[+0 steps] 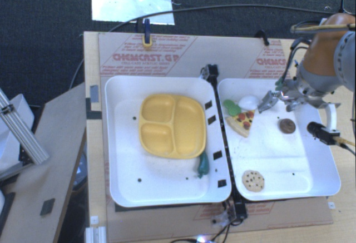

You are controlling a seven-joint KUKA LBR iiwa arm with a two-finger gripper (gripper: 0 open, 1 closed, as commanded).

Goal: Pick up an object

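The arm (328, 53) enters from the right and hangs over the far part of the right-hand bin (322, 178). Its gripper (276, 98) points left, toward the bin's far-left corner. One metal finger (268, 101) is visible, angled down toward a white object (248, 102); from where I stand I cannot tell how far the fingers are spread, and nothing is visibly held between them.

Contents of the right-hand bin:
- the white object, just beside the fingertip, at the far left;
- a green piece (232, 107), touching the white object on its left;
- a pizza slice (241, 122), just in front of those two;
- a brown disc (287, 125), near the bin's middle — below the wrist;
- a chocolate-chip cookie (253, 180), near the front-left corner, well apart from the rest.

The left-hand bin (125, 180) holds a yellow divided plate (171, 125), lying flat — a small teal object (203, 165) lies at its near-right edge.
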